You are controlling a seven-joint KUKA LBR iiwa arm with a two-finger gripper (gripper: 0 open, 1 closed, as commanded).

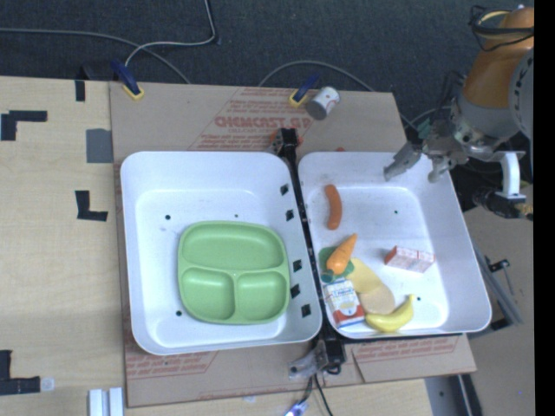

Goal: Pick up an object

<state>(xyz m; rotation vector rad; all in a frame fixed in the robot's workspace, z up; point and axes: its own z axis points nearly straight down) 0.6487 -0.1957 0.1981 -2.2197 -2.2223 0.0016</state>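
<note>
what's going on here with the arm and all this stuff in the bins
A grey robot arm reaches in from the right, and its pincer hangs open over the far right rim of the right bin with nothing between its fingers. That bin holds toy food: a sausage, a carrot, a banana, a small red box and a carton. The left bin holds a green divided plate. Nothing has been picked up yet.

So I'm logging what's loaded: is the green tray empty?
Empty: all three compartments of the green tray show bare green; it lies in the left bin.
</note>
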